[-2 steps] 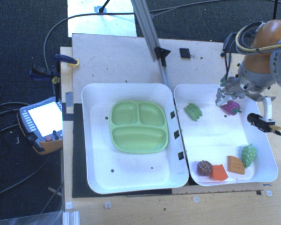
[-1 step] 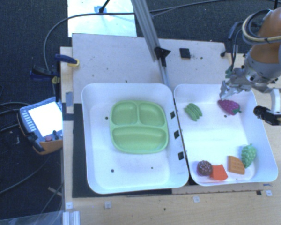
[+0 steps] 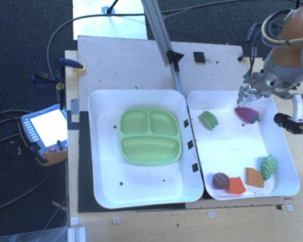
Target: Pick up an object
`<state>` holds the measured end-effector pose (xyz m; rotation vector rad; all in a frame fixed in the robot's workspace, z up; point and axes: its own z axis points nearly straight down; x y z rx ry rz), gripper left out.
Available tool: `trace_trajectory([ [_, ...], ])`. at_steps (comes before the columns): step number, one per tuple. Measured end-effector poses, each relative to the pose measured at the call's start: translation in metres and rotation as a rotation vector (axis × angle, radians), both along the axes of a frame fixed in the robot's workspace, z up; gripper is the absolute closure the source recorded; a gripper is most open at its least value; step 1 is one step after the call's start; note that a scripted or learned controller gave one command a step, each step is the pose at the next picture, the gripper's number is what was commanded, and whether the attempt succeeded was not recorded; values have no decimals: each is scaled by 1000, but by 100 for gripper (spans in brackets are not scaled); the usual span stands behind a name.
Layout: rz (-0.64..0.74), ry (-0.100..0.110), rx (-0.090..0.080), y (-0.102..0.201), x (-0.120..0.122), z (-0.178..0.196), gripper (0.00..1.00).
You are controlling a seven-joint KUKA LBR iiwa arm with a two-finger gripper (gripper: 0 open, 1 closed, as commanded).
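Six toy foods (image 3: 247, 114), right bin (image 3: 232, 145)

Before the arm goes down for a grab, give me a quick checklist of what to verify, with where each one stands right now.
1. Claw lined up over a target: ok, it sits just above and left of the purple grapes in the right bin.
2. Claw wide enough to take them: cannot tell.
3. Room around the purple grapes: ok, the green pea pod lies well apart to the left.
4. Bin wall near the target: not ok, the grapes lie close to the far rim.
5. Other toys out of the way: ok, the green grapes and orange pieces cluster at the near edge.
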<state>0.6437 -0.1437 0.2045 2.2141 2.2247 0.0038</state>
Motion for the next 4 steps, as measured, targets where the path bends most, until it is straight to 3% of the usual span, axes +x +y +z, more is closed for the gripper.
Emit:
trace_trajectory([
  [3, 6, 5, 3, 148, -76, 8, 100],
  [4, 6, 5, 3, 197, -87, 9, 100],
])
